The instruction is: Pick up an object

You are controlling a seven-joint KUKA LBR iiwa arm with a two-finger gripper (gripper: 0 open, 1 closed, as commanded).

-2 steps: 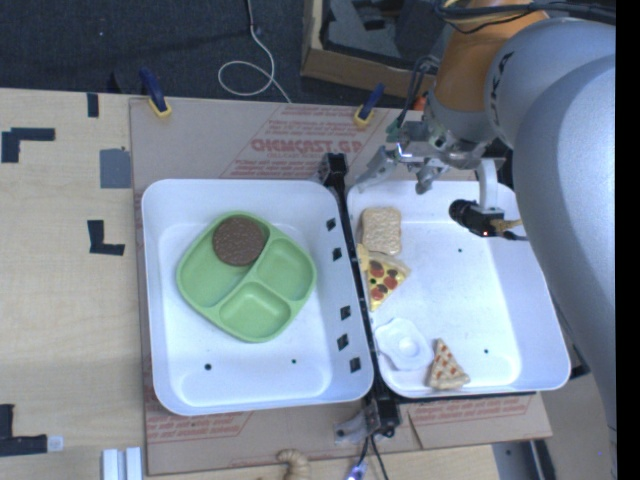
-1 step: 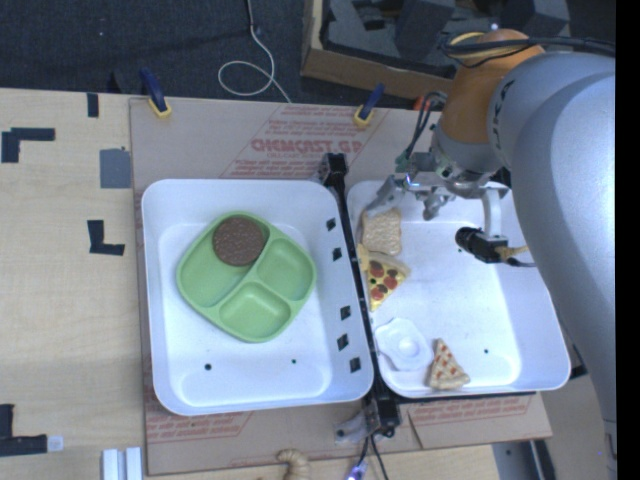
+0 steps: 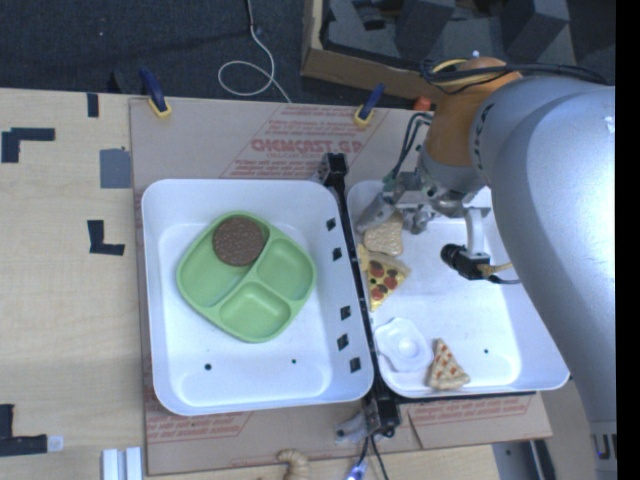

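Observation:
My gripper (image 3: 405,211) hangs low over the far left part of the right bin (image 3: 497,320), under the grey arm with its orange band (image 3: 455,118). Just in front of it, touching or nearly touching, lies a beige bread-like piece (image 3: 383,239). A pizza slice (image 3: 384,279) lies next to that piece, toward the near side. Nearer the front of the same bin sit a small white cup-like piece (image 3: 402,343) and a tan triangular slice (image 3: 445,366). I cannot see anything held in the gripper.
The left bin (image 3: 160,278) holds a green divided plate (image 3: 250,280) with a brown round patty (image 3: 239,240) in its far compartment. A black divider (image 3: 345,268) runs between the bins. A black fitting with a cable (image 3: 466,260) sticks out beside the arm.

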